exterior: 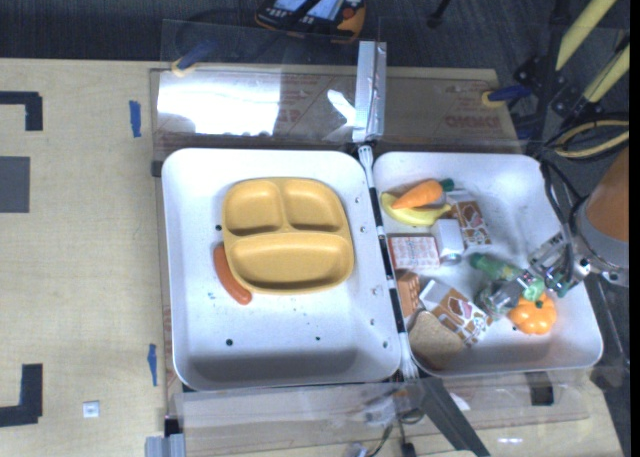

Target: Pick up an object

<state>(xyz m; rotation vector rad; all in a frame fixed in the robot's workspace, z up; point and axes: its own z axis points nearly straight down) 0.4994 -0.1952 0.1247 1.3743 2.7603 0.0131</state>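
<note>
Though plainly down among the clutter at the lower right of the frame, cannot be read as open or closed: gripper (552, 270), grey and blurred against what lies beneath. Hangs over the right part of the right bin (520, 170), just above and right of a small orange pumpkin-like toy (532, 316), and just beside a green bottle (490, 265) lying on its side.

Further left in the same bin, near its upper left corner: a toy carrot (425, 192) touching a yellow banana (415, 213) right below it. Below those, a white cube (449, 237) beside a small printed box (412, 250), with a brown snack packet (468, 223) to the right. Lower still, another brown patterned packet (460, 313) near the bin's bottom edge, left of the orange toy.

Across the divide, in the left bin (190, 325): a yellow divided plate (288, 235), upright and centred, with an orange sausage (232, 275) lying against its lower left rim.
</note>
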